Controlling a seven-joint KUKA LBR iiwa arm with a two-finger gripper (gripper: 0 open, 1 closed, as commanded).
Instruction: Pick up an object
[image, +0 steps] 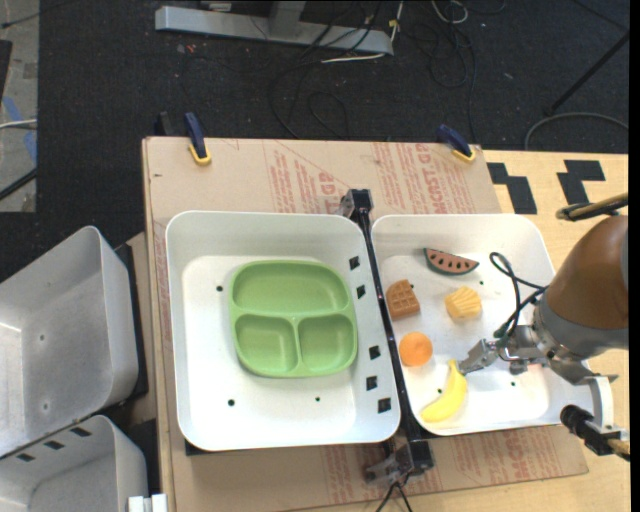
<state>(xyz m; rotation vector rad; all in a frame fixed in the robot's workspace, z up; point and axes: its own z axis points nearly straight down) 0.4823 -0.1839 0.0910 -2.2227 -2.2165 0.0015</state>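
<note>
We see the tool (476, 360) low in the right bin (520, 232), its tip just beside the upper end of the banana (447, 397). Its fingers (470, 364) look narrow, with nothing between them, so we judge that no object is picked up yet. The banana lies at the near edge of this bin, the orange ball (415, 348) just above it. The waffle (402, 298), yellow piece (463, 303) and watermelon slice (450, 262) lie farther back. The grasp and the lift are left to do.

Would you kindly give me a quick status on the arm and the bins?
Claw low in right bin, just above banana. Nothing visibly held. Orange sits close beside.
</note>
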